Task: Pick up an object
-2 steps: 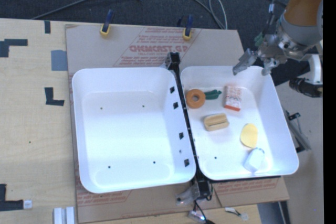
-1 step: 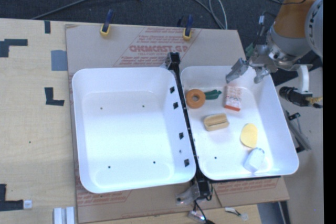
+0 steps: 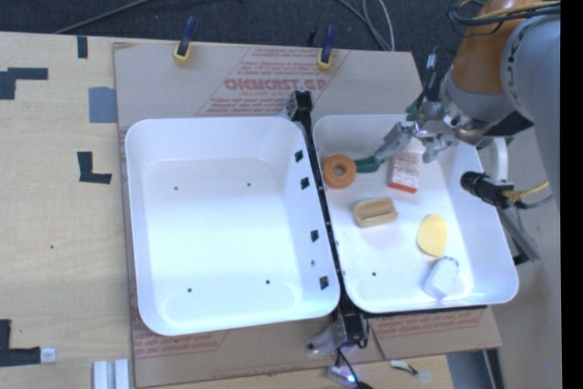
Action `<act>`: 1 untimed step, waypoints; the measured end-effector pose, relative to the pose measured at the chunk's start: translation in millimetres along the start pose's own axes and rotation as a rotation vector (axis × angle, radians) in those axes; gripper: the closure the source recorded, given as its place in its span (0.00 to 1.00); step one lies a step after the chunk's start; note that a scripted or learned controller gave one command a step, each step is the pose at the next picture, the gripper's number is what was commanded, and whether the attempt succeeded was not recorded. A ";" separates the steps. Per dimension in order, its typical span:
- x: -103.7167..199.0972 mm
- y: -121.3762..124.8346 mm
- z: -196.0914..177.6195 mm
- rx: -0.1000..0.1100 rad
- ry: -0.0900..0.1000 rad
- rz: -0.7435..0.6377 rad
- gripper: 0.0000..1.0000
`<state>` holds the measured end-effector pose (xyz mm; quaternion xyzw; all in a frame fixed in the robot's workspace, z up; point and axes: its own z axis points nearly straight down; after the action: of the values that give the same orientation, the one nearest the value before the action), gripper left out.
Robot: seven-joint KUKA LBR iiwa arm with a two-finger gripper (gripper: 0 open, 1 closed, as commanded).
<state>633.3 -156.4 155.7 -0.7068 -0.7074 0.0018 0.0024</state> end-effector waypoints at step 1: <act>-6.6 -6.8 48.3 -0.001 0.000 0.001 0.00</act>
<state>626.2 -162.9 107.4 -0.7071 -0.7071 0.0015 0.0018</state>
